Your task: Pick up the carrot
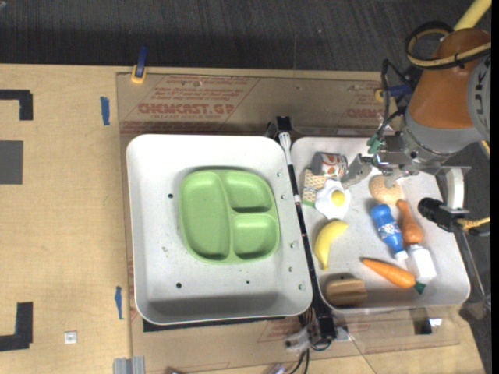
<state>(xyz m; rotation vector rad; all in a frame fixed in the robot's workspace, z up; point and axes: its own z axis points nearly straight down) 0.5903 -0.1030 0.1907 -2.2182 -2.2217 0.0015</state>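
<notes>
On the bench, two white bins are sitting side by side. Filling most of the left bin [148,232], a green divided plate [230,213] is lying flat, with one large compartment to the left and two smaller ones to the right.

Toward the front of the right bin [460,283], the carrot [387,271] is lying on its side, its thick end pointing right toward a small green tip [419,287]. Just left of and below it, a brown block [345,291] is resting against the front wall. A banana [328,241] is curving upright left of the carrot, and above it a fried egg toy [333,200] is lying next to a small printed packet [323,170]. Right of the carrot's upper end, a blue and white bottle [399,240] is lying at a slant, with a second, darker orange piece [409,223] touching its right side and a pale round thing [383,188] above them.

Reaching in from the right, the arm [444,100] is hanging over the back of the right bin, and its gripper [382,160] is hovering near the pale round thing, well apart from the carrot. Nothing is showing between its fingers, and how wide they are standing I cannot tell.
</notes>
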